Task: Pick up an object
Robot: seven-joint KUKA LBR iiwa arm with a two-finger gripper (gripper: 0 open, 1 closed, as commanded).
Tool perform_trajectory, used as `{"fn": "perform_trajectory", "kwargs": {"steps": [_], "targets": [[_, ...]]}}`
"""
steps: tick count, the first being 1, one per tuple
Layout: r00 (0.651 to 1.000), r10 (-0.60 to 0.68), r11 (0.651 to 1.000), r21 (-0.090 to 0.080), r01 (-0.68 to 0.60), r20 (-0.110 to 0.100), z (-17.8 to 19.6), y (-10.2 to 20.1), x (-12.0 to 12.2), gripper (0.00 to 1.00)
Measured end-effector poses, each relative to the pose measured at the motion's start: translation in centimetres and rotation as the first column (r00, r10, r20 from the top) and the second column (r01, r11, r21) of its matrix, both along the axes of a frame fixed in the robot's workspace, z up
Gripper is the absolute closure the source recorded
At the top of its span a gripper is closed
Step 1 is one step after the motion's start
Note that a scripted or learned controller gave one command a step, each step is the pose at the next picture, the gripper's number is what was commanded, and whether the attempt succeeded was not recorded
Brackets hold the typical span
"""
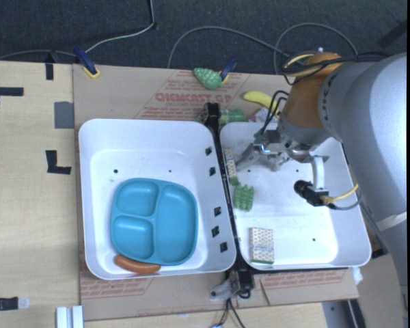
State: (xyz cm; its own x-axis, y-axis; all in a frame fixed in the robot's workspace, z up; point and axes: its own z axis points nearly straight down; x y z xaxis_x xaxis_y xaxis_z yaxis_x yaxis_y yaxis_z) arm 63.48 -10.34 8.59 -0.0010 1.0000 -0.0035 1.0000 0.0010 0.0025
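Note:
My gripper (263,161) hangs low over the back left part of the right bin (328,241). It is open, and bare white floor shows between its fingers. A green knobbly object (243,197) lies on the bin floor just in front of the gripper and slightly left, apart from it. A small patterned box (262,244) lies near the bin's front wall. A thin patterned strip (230,166) rests against the bin's left wall, beside the left finger (247,159).
The left bin (102,142) holds a blue divided plate (154,219) with an orange sausage (137,265) at its front edge. Behind the bins on the cardboard lie a green object (208,77), a yellow banana (258,99) and a blue clip (87,62).

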Motion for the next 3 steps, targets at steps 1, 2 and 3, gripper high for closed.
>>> {"fn": "perform_trajectory", "kwargs": {"steps": [1, 2, 3], "targets": [[1.0, -0.001, 1.0, -0.005, 0.001, -0.004, -0.1, 0.4, 3.3, 0.0], [1.0, 0.0, 1.0, 0.003, 0.0, -0.002, 9.9, 2.3, -3.6, 0.0], [1.0, -0.001, 1.0, 0.003, 0.001, -0.003, 0.2, 0.4, -6.3, 0.0]]}}
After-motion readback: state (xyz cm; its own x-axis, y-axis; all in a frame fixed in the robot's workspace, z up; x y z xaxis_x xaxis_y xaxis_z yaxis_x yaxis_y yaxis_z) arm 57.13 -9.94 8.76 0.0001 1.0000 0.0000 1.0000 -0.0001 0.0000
